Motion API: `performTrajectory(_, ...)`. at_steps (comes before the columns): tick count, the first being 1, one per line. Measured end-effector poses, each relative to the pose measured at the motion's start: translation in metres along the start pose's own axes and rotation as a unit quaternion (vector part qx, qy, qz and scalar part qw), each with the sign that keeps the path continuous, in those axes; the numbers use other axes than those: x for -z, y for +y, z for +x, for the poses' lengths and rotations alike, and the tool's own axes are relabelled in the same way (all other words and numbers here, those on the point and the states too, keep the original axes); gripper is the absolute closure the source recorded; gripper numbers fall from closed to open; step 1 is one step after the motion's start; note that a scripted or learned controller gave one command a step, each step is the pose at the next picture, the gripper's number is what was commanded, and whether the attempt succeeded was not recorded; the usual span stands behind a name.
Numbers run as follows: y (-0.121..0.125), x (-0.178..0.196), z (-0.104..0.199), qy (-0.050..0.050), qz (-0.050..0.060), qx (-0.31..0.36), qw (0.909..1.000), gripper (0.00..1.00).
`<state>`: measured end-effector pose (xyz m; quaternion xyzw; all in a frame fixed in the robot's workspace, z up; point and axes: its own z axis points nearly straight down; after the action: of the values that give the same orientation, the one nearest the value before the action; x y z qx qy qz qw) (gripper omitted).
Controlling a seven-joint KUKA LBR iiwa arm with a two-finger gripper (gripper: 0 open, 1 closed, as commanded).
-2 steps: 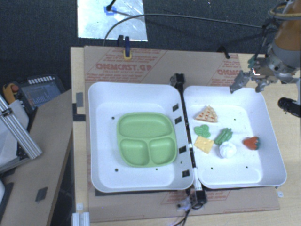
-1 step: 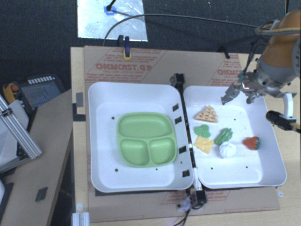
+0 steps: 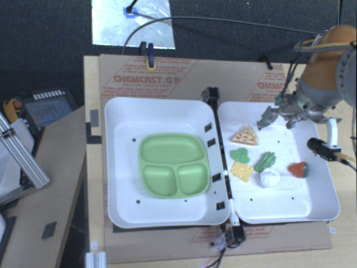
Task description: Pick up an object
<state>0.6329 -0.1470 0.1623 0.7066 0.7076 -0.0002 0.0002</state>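
Lying loose in the right-hand bin (image 3: pixel 321 202), the toy foods are scattered apart — likely so each can be gripped alone. The nearest to the gripper (image 3: pixel 277 118) is a waffle-patterned orange wedge (image 3: pixel 245 135), flat on the floor just below and left of the fingers. Further beneath sit a green broccoli piece (image 3: pixel 240 154), a yellow cheese block (image 3: pixel 242 171), a green leafy piece (image 3: pixel 265 161), a white lump (image 3: pixel 270 178) and a red strawberry (image 3: pixel 298 170). The fingers look spread, pinching nothing. The left-hand bin (image 3: pixel 120 205) holds a green divided plate (image 3: pixel 172 165).
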Motion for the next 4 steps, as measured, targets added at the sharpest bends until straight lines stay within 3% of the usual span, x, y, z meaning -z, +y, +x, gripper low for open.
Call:
performTrajectory(1,-0.008,-0.059,0.002,0.0,0.001,0.0,1.0,0.0)
performTrajectory(2,-0.006,-0.044,0.001,0.0,-0.002,0.0,1.0,1.0)
performTrajectory(4,-0.004,0.057,0.011,0.0,-0.003,0.002,1.0,1.0)
